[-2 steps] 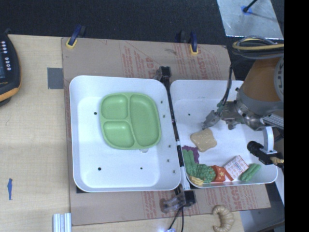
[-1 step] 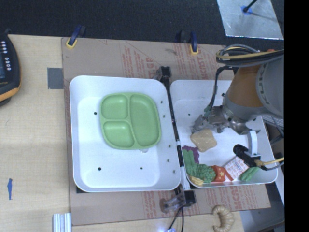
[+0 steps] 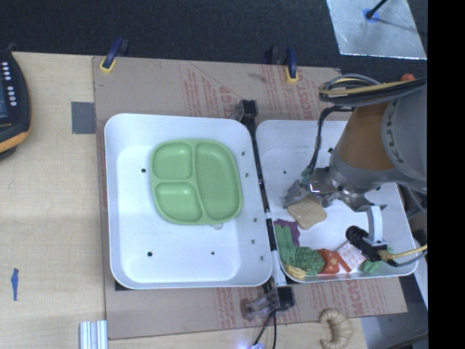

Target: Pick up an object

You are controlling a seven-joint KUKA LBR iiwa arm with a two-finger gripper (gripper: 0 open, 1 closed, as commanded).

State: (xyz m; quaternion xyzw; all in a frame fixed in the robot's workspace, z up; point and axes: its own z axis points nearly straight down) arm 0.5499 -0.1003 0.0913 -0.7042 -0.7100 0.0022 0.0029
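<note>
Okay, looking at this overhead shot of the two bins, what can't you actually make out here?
- Pincer: its finger state is too small and shadowed in the camera view, over the tan slice.
- Right bin: the arm covers its far right part.
- Toy pile at the near edge: pieces overlap, too small to identify.
- Controller: cut off by the left edge.

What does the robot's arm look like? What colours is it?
The big rounded grey arm has an orange band above the wrist. Black and yellowish cables loop over its top, and a thin black cable runs down its side. At the end sits a small silvery metal claw.
</note>
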